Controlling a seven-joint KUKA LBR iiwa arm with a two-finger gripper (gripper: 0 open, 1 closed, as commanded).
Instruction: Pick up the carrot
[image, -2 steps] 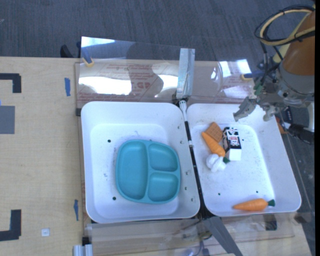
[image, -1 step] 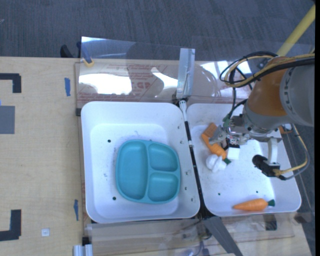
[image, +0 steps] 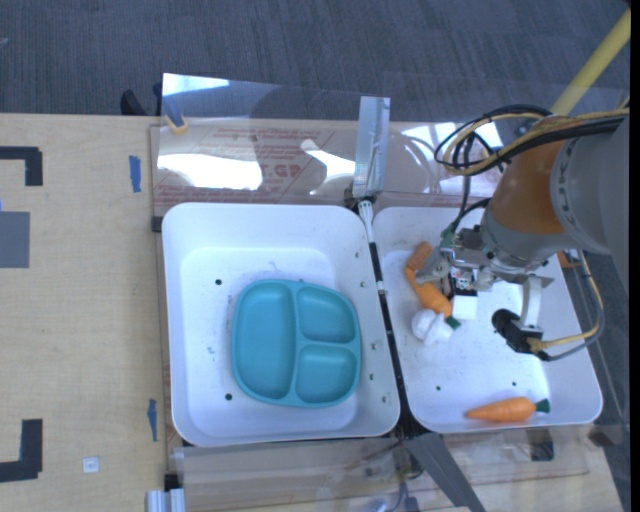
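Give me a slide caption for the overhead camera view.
Hand low among carrots in right bin; another carrot near front; teal tray left.

Right bin (image: 590, 395): the arm (image: 560, 190) hangs over its upper half, cables looping above, so that stretch is crowded. Under the gripper (image: 452, 280) sits a tight cluster: an orange piece (image: 417, 257), another orange piece (image: 434, 298) and a white lump (image: 430, 325), all touching or just beside one another near the divider wall. Little room to slip in there. Lower down the floor opens up; the carrot (image: 503, 408) lies alone by the front rim, well apart from the cluster, open from above. Left bin (image: 190, 240): the teal tray (image: 296, 342) takes the middle, bare white floor around it.
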